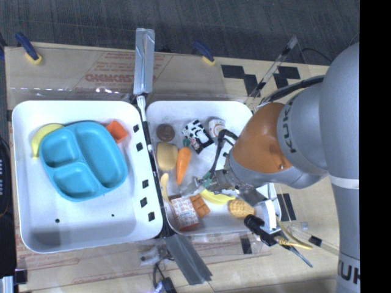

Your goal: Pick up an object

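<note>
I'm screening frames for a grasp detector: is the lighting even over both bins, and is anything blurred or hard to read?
Camera view: light is soft and fairly even, with a grey shadow in the left bin's lower left corner; the blue tray and carrot look crisp; the arm covers part of the right bin, and the claw sits in clutter, hard to read.

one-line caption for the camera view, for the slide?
Arm reaches over right bin of toy food, near the carrot; blue tray fills left bin.
</note>
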